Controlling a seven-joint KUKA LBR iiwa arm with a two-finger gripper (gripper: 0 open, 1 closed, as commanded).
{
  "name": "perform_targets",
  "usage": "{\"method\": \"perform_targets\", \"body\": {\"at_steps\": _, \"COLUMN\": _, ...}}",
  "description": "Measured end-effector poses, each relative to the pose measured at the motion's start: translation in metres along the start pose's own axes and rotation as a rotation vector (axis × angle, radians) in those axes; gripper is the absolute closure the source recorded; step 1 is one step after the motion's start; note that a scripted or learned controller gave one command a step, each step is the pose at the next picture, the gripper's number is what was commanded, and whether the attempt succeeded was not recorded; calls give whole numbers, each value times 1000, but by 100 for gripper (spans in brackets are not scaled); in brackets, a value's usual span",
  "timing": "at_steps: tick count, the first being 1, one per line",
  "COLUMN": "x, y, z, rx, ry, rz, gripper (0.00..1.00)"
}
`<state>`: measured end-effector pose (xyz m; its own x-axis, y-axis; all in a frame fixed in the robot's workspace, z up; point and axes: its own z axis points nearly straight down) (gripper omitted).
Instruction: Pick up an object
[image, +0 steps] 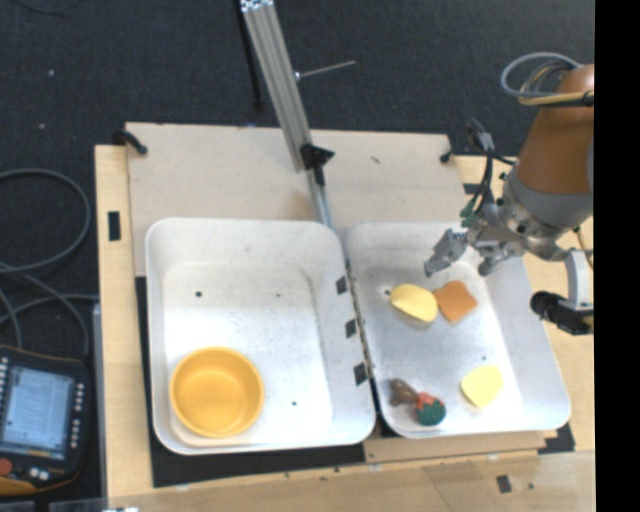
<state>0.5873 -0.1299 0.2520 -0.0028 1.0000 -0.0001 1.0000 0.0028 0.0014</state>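
Near the right bin's (540, 370) front edge lie a yellow piece (482, 385) and a small toy (418, 402); toward its middle a yellow lump (414, 303) touches an orange block (457, 300); the gripper (464, 259), jaws spread and holding nothing, hovers just behind, seemingly poised to descend.

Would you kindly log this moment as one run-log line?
tool: open, above right bin, near orange block | holding: nothing | left bin: yellow bowl
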Motion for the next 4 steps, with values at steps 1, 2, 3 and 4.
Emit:
{"method": "perform_targets", "body": {"at_steps": 1, "x": 0, "y": 0, "z": 0, "rx": 0, "ry": 0, "rz": 1, "gripper": 0}}
{"method": "perform_targets", "body": {"at_steps": 2, "x": 0, "y": 0, "z": 42, "rx": 4, "ry": -2, "rz": 3, "gripper": 0}}
{"method": "perform_targets", "body": {"at_steps": 3, "x": 3, "y": -3, "z": 105, "rx": 7, "ry": -1, "rz": 4, "gripper": 0}}
{"method": "perform_targets", "body": {"at_steps": 4, "x": 2, "y": -4, "z": 154, "rx": 4, "ry": -1, "rz": 4, "gripper": 0}}
